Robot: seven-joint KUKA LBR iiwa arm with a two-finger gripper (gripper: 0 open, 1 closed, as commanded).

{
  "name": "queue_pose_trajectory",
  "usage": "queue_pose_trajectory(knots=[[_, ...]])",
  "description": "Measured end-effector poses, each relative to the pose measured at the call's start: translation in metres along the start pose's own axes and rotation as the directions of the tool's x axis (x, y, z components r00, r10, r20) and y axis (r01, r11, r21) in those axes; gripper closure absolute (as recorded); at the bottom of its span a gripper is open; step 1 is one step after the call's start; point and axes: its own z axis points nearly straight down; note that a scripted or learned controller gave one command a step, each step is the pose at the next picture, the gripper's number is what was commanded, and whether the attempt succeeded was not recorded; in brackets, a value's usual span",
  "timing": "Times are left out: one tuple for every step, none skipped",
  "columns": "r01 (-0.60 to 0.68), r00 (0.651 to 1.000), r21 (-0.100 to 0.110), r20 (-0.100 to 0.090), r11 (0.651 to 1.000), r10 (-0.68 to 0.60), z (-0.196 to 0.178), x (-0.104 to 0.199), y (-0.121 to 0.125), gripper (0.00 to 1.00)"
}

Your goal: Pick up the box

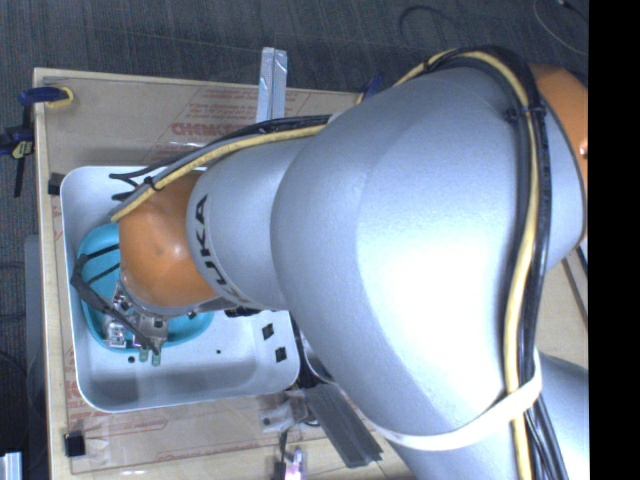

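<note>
Box hidden somewhere under the arm (400,268), so can't say exactly where, though probably in the bin (150,393) at the view's left, judging by the reach. From the overhead camera: orange band (160,253) low over that bin, gripper (135,336) hanging close above the white floor, right beside a round teal thing (92,258), maybe touching it. Can't tell how wide the gripper is set, too small and cluttered to read. Looks like lining up for the grab. Best to come straight down, centre on the box rather than the teal thing, stay off the bin wall, and close only once squarely around it
</note>
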Motion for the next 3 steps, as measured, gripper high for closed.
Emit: queue_pose_trajectory(knots=[[0.254, 0.967, -0.023, 0.000, 0.967, -0.255, 0.002, -0.012, -0.091, 1.00], [0.257, 0.966, -0.011, -0.008, 0.966, -0.257, 0.003, -0.018, -0.003, 1.00], [0.434, 0.901, -0.003, -0.019, 0.901, -0.434, 0.005, -0.035, 0.015, 1.00]])
